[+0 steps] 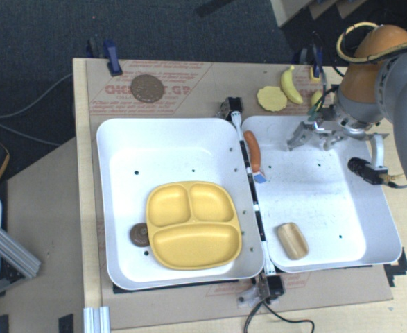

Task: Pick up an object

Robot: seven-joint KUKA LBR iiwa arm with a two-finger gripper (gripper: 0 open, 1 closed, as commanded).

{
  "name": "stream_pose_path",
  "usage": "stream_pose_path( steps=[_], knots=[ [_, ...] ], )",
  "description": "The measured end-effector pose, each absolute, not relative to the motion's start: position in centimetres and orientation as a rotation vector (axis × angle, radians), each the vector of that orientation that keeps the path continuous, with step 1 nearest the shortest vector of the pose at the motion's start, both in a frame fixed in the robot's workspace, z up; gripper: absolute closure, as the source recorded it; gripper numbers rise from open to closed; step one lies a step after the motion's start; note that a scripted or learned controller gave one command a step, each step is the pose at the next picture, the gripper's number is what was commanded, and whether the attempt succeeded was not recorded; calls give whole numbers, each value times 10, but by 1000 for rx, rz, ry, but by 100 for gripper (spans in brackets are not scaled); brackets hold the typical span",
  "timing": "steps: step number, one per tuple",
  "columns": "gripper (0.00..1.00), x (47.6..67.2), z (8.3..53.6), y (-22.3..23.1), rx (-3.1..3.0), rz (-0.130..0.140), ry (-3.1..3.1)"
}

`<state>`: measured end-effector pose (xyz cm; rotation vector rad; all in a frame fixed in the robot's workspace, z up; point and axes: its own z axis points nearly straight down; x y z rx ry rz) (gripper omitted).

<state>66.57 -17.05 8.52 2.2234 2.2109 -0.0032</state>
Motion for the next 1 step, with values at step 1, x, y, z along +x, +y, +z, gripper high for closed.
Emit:
stream_pose_path(
  steps=[1],
  knots=[
    [0, 564, 114, -149, 2228, -4, 2222]
  ],
)
